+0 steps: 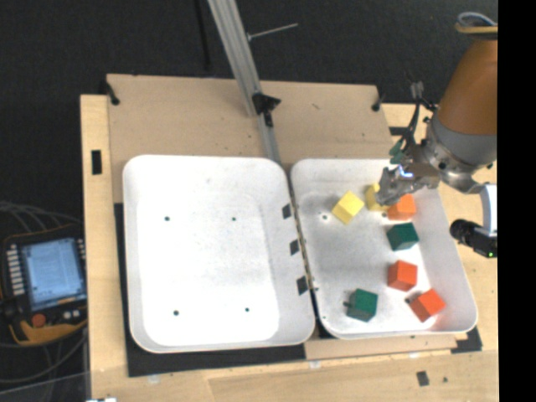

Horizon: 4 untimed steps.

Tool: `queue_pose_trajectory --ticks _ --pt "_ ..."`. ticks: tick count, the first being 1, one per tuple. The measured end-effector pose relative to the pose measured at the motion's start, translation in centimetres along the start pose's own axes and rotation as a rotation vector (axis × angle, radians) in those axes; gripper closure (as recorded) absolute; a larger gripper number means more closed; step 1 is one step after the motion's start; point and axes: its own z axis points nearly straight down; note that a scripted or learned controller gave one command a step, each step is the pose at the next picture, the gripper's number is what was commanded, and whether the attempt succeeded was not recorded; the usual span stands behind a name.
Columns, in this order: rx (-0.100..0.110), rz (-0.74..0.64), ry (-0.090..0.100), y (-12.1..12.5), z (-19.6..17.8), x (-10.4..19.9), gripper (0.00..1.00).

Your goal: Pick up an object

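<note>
Blocks lie scattered in the right bin (311, 193), and we see the hand (392, 184) low over its upper part, reaching in from the right side of the table (209, 107). The hand sits among three pieces: a small yellow block (373, 198) just under it, an orange block (403, 207) touching or nearly touching its right side, and a larger yellow block (347, 208) a little apart to the left. We cannot tell how far the hand is open, and we cannot see any block clearly between its two sides, so we do not say that it holds something. In our judgement the step in hand is the closing on one block, most likely the small yellow one or the orange one. To do it well, we would choose one target and keep the hand centred on it, because two blocks so near together can be pushed away or taken together badly. We would go straight down, close only when the block is truly between the two sides, and then lift slowly to check that it comes up. The dark green block (403, 237), the second orange block (403, 275), the orange block at the corner (426, 305) and the lower green block (362, 305) stand well apart and are easier if this try fails. The left bin (138, 224) plays no part in this step.
</note>
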Motion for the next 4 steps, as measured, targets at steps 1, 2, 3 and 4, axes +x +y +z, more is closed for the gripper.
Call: queue_pose_trajectory --ticks 1,2,3,4 --pt "0.007 -0.001 0.001 1.7 1.7 4.5 1.00" --pt "0.004 -0.003 0.001 3.7 1.2 9.7 1.00" --pt "0.005 -0.002 0.001 5.6 2.5 15.3 1.00" --pt "0.005 -0.001 -0.001 7.9 4.0 19.3 1.00"
